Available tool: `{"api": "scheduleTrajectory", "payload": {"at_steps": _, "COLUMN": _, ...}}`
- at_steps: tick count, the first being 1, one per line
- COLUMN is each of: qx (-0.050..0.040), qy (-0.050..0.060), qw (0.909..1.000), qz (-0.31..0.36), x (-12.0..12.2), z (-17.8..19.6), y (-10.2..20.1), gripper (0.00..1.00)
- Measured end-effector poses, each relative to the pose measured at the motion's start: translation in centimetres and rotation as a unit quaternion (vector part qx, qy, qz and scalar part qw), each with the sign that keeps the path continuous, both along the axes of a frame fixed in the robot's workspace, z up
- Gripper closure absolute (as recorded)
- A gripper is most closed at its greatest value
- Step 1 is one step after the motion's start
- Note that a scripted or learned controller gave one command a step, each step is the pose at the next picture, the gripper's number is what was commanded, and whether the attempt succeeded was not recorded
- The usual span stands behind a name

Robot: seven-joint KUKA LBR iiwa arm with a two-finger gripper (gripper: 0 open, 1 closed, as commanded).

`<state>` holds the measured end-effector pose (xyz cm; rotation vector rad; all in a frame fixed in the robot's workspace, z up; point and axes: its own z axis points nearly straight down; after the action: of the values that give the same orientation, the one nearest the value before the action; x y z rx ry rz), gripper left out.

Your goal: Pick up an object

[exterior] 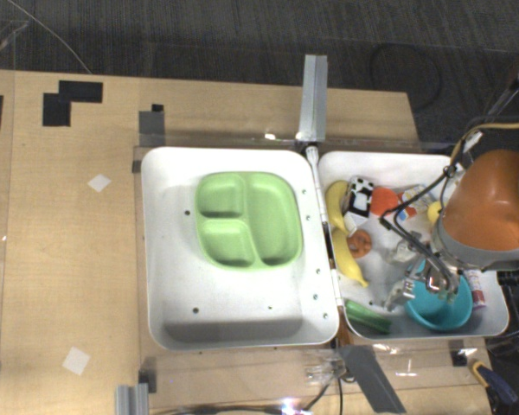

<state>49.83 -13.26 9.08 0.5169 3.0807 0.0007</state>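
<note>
Teal bowl (439,308), upright, right bin's near corner, under the hand (418,277)

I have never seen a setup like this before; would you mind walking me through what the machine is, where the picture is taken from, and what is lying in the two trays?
One camera is fixed above a wooden bench and looks down at a slant. On the bench sit two shallow white bins side by side. The left bin holds a green divided plate. The right bin holds a jumble of small things: a yellow banana, a black-and-white toy, an orange piece, a green item at the front edge and a teal bowl.

The machine is a robot arm, grey with an orange band, reaching in from the right. Its gripper, a two-finger clamp, hangs over the right bin beside the teal bowl. The picture does not show anything between its fingers, so I would not say that it holds something.
</note>
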Motion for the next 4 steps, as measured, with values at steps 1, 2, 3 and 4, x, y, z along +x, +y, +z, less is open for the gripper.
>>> {"api": "scheduleTrajectory", "payload": {"at_steps": 1, "qx": -0.0004, "qy": -0.002, "qw": 0.9999, "qz": -0.016, "x": -0.5, "z": 0.0, "y": 4.4, "gripper": 0.0}}
{"api": "scheduleTrajectory", "payload": {"at_steps": 2, "qx": 0.0032, "qy": 0.001, "qw": 0.9878, "qz": -0.156, "x": 4.5, "z": -0.1, "y": 4.3, "gripper": 0.0}}
{"api": "scheduleTrajectory", "payload": {"at_steps": 3, "qx": -0.0003, "qy": 0.031, "qw": 0.9788, "qz": -0.202, "x": 13.5, "z": -0.2, "y": 2.7, "gripper": 0.0}}
{"api": "scheduleTrajectory", "payload": {"at_steps": 4, "qx": 0.0001, "qy": 0.01, "qw": 0.9559, "qz": -0.293, "x": 12.4, "z": -0.3, "y": 3.7, "gripper": 0.0}}
